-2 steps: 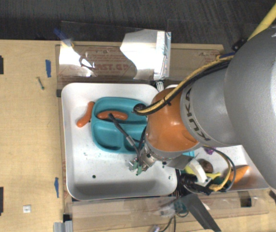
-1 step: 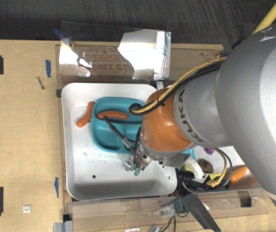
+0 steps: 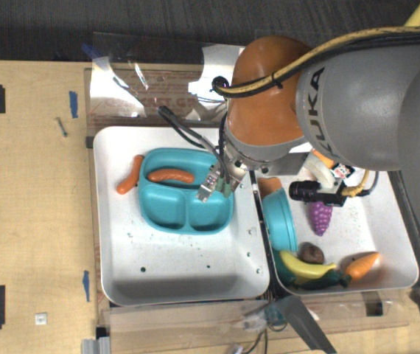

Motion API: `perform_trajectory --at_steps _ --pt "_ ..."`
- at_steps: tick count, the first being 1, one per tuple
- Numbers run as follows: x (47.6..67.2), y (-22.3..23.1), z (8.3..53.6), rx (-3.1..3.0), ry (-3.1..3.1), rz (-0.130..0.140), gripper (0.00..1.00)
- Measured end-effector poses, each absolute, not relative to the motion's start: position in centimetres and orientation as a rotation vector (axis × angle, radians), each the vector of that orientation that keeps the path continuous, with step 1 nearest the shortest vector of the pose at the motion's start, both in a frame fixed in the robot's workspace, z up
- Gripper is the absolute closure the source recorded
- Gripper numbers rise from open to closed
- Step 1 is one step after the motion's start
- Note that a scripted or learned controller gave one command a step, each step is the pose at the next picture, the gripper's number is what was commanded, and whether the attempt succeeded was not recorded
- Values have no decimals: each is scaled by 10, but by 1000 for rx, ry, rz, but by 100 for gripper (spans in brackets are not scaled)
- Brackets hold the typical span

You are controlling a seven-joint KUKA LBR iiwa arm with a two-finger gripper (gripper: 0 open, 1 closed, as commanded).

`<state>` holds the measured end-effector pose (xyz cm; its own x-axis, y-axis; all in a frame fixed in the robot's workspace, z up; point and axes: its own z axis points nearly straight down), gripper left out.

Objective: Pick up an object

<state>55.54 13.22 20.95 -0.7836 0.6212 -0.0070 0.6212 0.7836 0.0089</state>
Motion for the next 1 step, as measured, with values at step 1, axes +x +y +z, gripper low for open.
perform_trajectory --at_steps 1 --pt "499 134 100 766 3041 9 100"
